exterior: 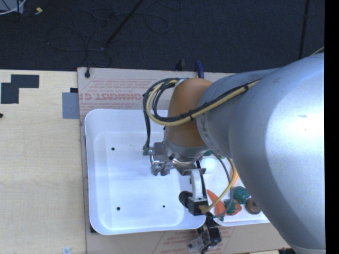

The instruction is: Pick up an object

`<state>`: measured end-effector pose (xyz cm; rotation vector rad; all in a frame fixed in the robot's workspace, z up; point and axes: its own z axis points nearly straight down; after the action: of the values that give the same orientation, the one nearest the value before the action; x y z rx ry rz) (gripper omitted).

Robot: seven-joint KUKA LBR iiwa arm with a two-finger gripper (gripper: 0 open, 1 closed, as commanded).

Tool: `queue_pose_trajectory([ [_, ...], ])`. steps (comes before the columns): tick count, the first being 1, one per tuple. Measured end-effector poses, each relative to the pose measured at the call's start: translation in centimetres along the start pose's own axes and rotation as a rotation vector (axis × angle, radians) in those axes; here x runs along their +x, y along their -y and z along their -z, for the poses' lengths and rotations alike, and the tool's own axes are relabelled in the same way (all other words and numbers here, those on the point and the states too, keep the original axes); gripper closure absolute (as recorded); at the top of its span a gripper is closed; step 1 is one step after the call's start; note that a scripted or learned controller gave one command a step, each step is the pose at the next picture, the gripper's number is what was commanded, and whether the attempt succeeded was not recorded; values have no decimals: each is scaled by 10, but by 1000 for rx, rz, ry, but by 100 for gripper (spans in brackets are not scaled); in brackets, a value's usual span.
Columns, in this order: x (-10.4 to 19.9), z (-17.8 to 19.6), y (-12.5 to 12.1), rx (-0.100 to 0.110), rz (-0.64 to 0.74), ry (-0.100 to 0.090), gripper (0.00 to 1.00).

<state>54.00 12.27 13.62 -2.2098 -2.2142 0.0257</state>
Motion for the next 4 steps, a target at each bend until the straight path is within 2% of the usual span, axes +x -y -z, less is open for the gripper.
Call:
queue_pose_trajectory([
  [1, 35, 62, -28, -23, 1, -4, 100],
  [2, 21, 34, 29, -10, -2, 0, 100],
  [3, 36, 137, 67, -24, 1, -6, 100],
  [4, 72, 157, 31, -19, 0, -2, 100],
])
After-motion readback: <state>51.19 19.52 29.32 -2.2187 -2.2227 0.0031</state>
